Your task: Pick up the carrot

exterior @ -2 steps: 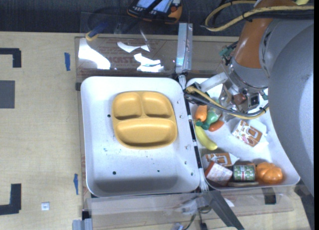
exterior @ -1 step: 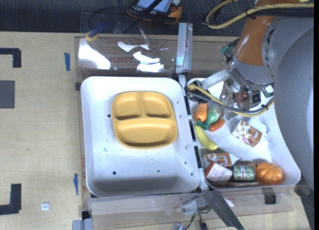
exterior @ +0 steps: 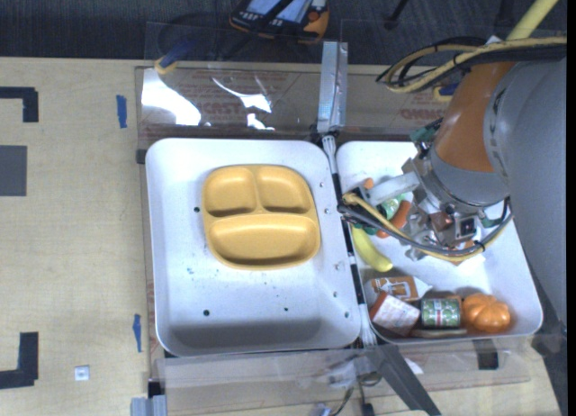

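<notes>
Looming closest to the lens: grey arm (exterior: 540,126), orange band above the wrist, bent down over the right-hand bin.

Far left: left bin (exterior: 162,225), with a yellow divided plate (exterior: 261,214) lying flat in it, well apart from the task.

Past the shared wall, inside the right bin (exterior: 529,302): clutter. Yellow banana (exterior: 370,248) near the divider, packet (exterior: 393,302) and small can (exterior: 440,312) along the near edge, round orange fruit (exterior: 487,313) beside the can.

Carrot (exterior: 404,212): apparently the slim orange piece in the upper middle of that bin, just left of the gripper (exterior: 432,228) and partly masked by cables. Long axis steeply slanted, running from far-right to near-left; a green bit at the left side, possibly the leafy end, too small to confirm.

Gripper state: impossible to tell, hidden under wrist and wiring.

Likely trouble: closing on the banana or other neighbours instead, given the crowding; or nudging the carrot sideways if approached along its length rather than across it.
</notes>
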`<state>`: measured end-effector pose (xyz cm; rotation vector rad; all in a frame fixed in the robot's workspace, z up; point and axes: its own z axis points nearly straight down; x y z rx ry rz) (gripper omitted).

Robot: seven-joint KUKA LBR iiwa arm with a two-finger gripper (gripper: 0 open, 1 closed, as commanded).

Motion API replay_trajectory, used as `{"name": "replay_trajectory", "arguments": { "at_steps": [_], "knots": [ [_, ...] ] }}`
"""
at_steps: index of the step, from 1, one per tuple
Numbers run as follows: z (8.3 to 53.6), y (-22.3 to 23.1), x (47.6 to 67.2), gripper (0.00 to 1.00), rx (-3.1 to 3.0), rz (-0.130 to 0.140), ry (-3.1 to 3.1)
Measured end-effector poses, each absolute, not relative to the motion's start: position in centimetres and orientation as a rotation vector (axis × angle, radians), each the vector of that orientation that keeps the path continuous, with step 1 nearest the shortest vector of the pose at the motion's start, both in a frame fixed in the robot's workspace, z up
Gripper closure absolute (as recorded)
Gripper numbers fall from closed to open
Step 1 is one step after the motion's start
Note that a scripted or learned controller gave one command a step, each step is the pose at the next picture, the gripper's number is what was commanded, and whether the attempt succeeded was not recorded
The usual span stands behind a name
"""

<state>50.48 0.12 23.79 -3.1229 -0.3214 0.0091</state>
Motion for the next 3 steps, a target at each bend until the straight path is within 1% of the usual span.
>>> {"name": "replay_trajectory", "arguments": {
  "at_steps": [1,2,3],
  "knots": [
    [18.4,-0.5,52.2,1.00,-3.123,0.011,-0.313],
    [22.6,-0.4,47.9,1.00,-3.123,0.011,-0.312],
    [23.5,-0.4,47.9,1.00,-3.122,0.014,-0.315]
  ]
}}
